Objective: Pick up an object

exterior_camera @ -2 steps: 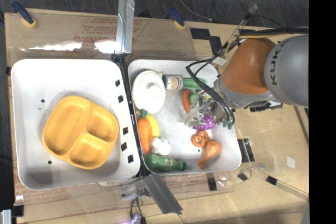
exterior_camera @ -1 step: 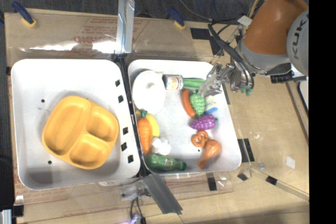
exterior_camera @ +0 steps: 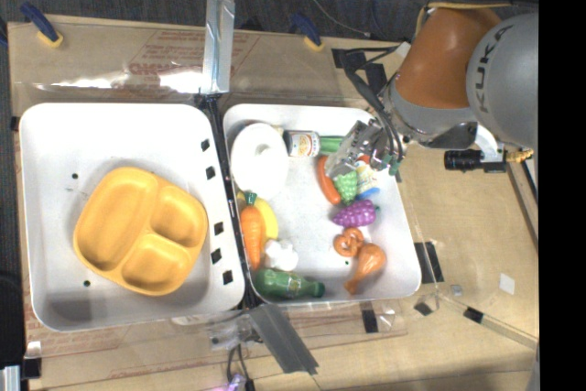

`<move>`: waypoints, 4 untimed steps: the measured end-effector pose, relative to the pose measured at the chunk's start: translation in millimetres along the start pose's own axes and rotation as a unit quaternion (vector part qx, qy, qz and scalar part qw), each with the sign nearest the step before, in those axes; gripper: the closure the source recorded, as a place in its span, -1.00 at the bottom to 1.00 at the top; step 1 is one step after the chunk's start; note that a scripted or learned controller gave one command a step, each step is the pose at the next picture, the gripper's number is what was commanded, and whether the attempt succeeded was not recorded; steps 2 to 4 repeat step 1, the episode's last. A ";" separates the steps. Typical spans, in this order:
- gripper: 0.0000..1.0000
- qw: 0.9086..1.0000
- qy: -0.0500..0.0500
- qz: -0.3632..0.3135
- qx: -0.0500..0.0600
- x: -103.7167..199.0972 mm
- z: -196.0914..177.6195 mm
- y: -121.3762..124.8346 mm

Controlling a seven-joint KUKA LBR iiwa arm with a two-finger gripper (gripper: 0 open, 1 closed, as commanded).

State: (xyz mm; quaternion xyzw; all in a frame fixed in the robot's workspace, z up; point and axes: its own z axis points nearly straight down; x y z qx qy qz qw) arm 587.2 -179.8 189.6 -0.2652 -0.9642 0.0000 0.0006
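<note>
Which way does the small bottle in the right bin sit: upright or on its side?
On its side. The small bottle lies flat on the right bin floor near the back wall, its length running across the bin beside the white plate.

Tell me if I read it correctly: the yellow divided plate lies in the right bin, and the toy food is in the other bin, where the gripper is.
Not quite. The camera view shows the yellow divided plate in the left bin, not the right one. The toy food, such as the carrot and the purple grapes, is in the right bin, where the gripper is.
</note>
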 end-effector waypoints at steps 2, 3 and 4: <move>1.00 0.990 -0.002 0.140 -0.001 31.9 -42.4 48.5; 1.00 0.990 -0.002 0.140 -0.001 31.9 -42.4 48.5; 1.00 0.990 -0.002 0.140 -0.001 31.9 -42.4 48.5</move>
